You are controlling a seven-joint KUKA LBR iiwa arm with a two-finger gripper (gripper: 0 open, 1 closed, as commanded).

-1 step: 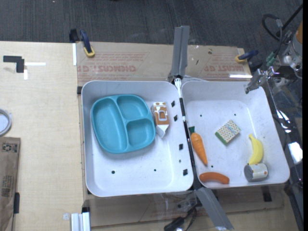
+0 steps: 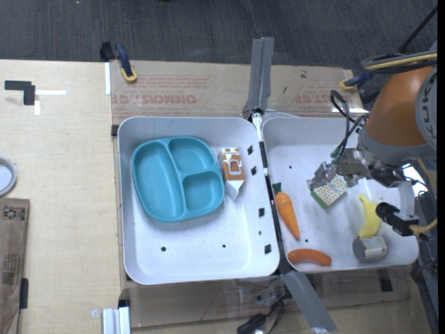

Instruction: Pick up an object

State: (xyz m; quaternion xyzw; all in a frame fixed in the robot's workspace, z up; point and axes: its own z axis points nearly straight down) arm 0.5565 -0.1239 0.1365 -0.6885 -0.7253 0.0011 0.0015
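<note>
Gripper [image 2: 324,178] low over right bin [image 2: 299,141], reaching in from right; fingers' state cannot tell (tips merge with object beneath). Small green-and-white patterned sponge [image 2: 329,191] right under gripper, touching or nearly so; grasp not visible. Same bin: carrot [image 2: 287,213] near left wall, sausage [image 2: 309,257] at front edge, banana [image 2: 370,216] upright-ish at right, grey can [image 2: 370,248] just below banana. Left bin [image 2: 188,266]: blue divided plate [image 2: 179,178], small orange-and-white carton [image 2: 232,168] just beside plate's right rim.
</note>
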